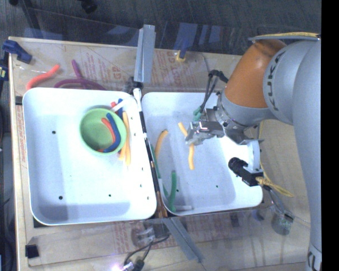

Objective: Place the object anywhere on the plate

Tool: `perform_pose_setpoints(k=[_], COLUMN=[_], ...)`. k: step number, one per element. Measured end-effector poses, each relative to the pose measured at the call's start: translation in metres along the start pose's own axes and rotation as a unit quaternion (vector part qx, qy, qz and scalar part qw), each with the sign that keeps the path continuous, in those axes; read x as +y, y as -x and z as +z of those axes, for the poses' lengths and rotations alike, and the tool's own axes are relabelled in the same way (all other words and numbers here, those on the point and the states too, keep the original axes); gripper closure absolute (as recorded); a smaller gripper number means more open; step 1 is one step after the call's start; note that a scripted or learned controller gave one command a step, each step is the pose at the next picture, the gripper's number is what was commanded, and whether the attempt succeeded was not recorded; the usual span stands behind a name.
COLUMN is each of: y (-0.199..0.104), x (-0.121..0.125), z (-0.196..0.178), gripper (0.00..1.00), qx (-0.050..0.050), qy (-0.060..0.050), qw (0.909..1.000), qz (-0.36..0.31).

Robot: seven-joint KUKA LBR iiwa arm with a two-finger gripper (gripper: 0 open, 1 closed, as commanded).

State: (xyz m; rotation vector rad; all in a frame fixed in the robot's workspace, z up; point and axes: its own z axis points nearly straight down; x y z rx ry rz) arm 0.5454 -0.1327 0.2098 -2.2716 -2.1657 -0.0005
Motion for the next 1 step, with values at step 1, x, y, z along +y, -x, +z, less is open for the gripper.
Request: perform_pose_setpoints(k=[1], y=[0.0000], x=[0.0000], z=[0.0000], gripper=[0.00], qx=[0.000], qy=[0.000], qw=[1.0000], qz=[0.000])
